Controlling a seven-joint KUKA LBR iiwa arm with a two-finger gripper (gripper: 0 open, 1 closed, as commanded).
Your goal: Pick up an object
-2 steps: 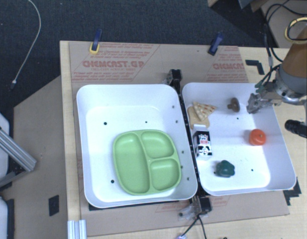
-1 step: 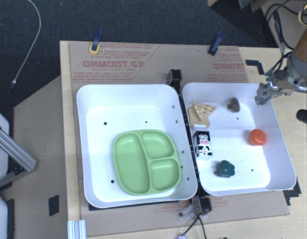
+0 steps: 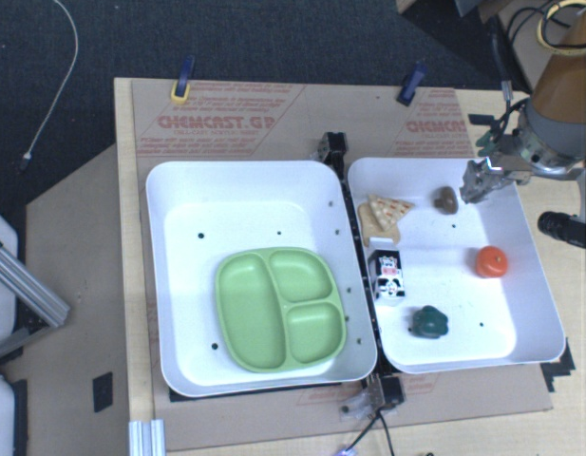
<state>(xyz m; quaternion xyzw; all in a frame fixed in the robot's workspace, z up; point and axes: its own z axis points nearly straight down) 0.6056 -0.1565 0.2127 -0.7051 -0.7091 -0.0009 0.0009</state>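
A small brown object [image 3: 446,199] lies just left of the gripper [image 3: 475,186], whose finger spread cannot be told, in the right bin [image 3: 535,283]. Farther off lie a tan piece [image 3: 384,214], orange ball [image 3: 491,262], dark-green item [image 3: 429,322] and black-and-white carton [image 3: 388,276]. The left bin [image 3: 179,207] holds a green divided plate [image 3: 278,307].

Two white bins on bench, arm in from right.
Left bin [image 3: 169,198]: green divided plate [image 3: 278,307]. Right bin [image 3: 530,326]: tan wedge [image 3: 383,215] & b/w carton [image 3: 388,276] nr left wall, brown lump [image 3: 446,199] at top, orange ball [image 3: 491,262] to right, dark green obj [image 3: 429,323] at front. Gripper [image 3: 475,184] just beside brown lump.
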